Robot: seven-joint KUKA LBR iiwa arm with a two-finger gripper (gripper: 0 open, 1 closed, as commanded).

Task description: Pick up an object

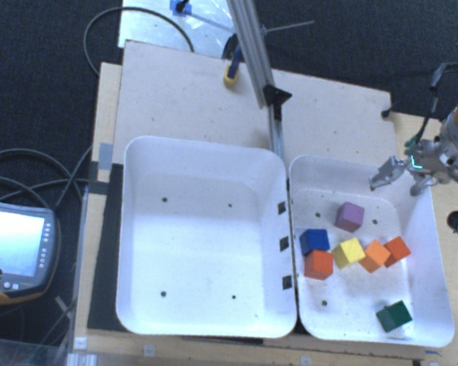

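The fingers (403, 177) hover spread and empty above the right bin (434, 247) (approach step), and next must descend onto the purple cube (350, 216).

— What lies under the bench (331, 108)?
— Dark carpet (46, 45), with black cables (13, 166) looping across it.
— And at the left?
— A teach pendant (4, 253), its screen lit pale, resting on the floor.
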